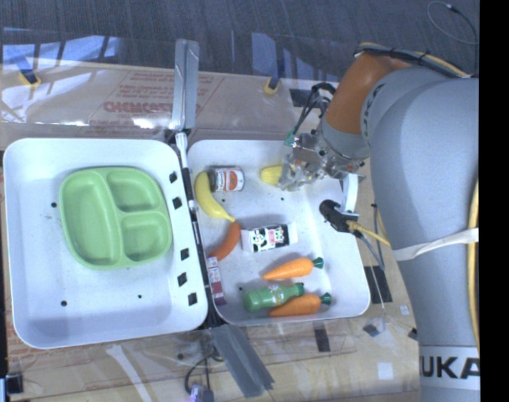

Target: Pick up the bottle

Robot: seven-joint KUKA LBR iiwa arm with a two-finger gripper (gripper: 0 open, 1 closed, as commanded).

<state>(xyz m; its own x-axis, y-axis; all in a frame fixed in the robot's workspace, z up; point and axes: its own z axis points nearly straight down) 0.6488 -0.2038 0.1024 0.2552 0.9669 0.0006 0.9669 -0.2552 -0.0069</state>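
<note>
A: The arm [422,182] is reaching over the right bin [342,300], and the tool [303,170] is hanging at the far rim by a yellow fruit [271,175]. Whether it is gripping anything, I cannot tell.

B: And the bottle [273,296]?

A: Lying on its side well nearer the camera than the tool, between two carrots [290,268]. It is looking light, smooth, probably rolling easily. I would be closing across its green body, not the neck.

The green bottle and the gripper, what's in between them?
In the camera view, an upper carrot and bare bin floor lie between the green bottle and the gripper.
</note>
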